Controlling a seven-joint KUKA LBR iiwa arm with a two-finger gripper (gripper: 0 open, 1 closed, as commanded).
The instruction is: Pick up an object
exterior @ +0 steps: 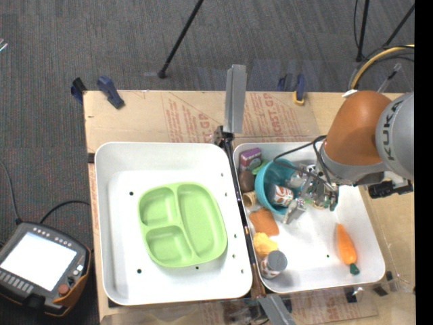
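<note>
1. Nearest the camera, along the front of the right-hand bin (369, 212), a small can (273, 263) stood upright. A yellow item (262, 242), too indistinct to identify, was touching it on the far side. An orange carrot toy (346, 247) lay well apart to the right, its long axis running front to back.
2. The left-hand bin (115, 175) held a green divided tray (183, 223), lying flat.
3. At mid-depth in the right bin, an orange block (264, 221) lay just in front of a teal bowl (274, 181) tipped on its side, opening toward the arm. A small red-and-white item (283, 195) sat at the bowl's mouth.
4. The gripper (306, 198) was low in the right bin, just right of the bowl's mouth. Whether its jaws were wide or narrow could not be determined, and nothing could be seen held.
5. At the far wall stood a purple carton (250, 158).
6. Assessment: the bowl and the item at its mouth lay immediately left of the gripper, making them the likeliest targets. The carrot was nearer the front wall and required a longer reposition.
</note>
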